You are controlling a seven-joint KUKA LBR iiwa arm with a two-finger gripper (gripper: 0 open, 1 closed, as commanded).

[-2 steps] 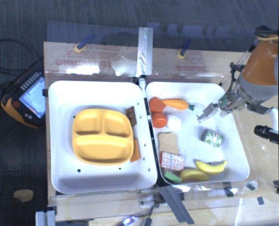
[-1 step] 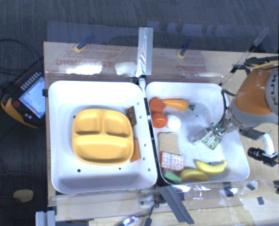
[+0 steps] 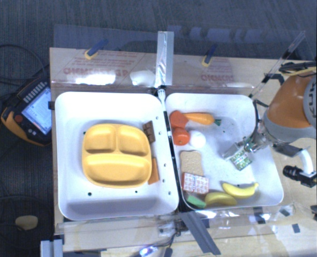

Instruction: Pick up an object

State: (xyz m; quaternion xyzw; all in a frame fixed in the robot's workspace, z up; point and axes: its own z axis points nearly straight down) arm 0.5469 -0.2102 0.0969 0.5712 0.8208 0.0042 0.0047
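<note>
My gripper (image 3: 238,156) hangs low in the right bin (image 3: 229,101), over its bare white floor right of centre. No object touches it. The nearest things are a yellow banana (image 3: 240,189) below it and a white egg (image 3: 197,140) to its left. Along the bin's left side lie an orange carrot (image 3: 199,118), a red tomato (image 3: 178,119), an orange-red cylinder (image 3: 181,137), a slice of bread (image 3: 191,163) and a red waffle piece (image 3: 195,183). A second banana (image 3: 220,198) and a green piece (image 3: 196,201) sit at the front edge.
The left bin (image 3: 62,143) holds a yellow divided plate (image 3: 117,154), a brown block (image 3: 149,131) and an orange stick (image 3: 153,170) against its right wall. The arm's orange band (image 3: 289,108) looms over the right bin's right rim. A handheld pendant (image 3: 32,114) lies left of the bench.
</note>
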